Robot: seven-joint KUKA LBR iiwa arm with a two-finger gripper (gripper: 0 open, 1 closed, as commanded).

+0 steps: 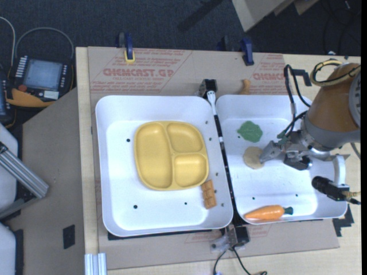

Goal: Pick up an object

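Observation:
In the right bin (pixel 321 208) a round beige piece (pixel 251 157) lies near the middle-left. A green leafy piece (pixel 250 131) sits just behind it, and an orange carrot (pixel 265 213) lies along the front wall. My gripper (pixel 269 152) hangs low over the right bin. Its tip points left and sits right beside the beige piece, at its right edge. Nothing visibly hangs from the gripper. The orange-banded wrist (pixel 335 110) rises behind it on the right.
The left bin (pixel 114 171) holds a yellow divided plate (pixel 171 154) and a small brown-orange snack piece (pixel 209 194) near its front right corner. A black clamp (pixel 208 87) sits between the bins at the back. Cables (pixel 298 93) loop beside the wrist.

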